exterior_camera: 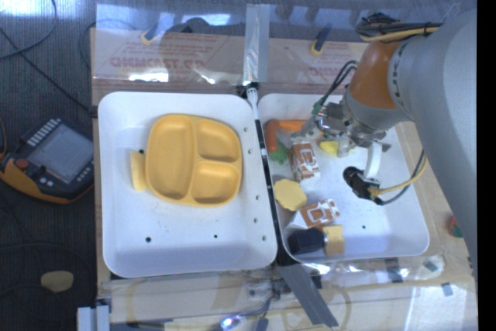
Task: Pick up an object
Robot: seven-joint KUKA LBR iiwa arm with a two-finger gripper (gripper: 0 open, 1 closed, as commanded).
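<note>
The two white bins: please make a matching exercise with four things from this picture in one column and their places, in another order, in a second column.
Things:
1. yellow divided tray
2. gripper
3. black object
4. handheld control pad

Places:
A. near front edge of right bin
B. on the floor, left of the bins
C. in left bin
D. over the back of the right bin

Pairs: 1-C, 2-D, 3-A, 4-B

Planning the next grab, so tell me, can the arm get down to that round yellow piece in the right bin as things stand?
Probably yes. The round yellow piece lies uncovered by the bin's left wall, and the gripper hangs over the same right bin. The divider wall beside it could crowd a finger.
</note>
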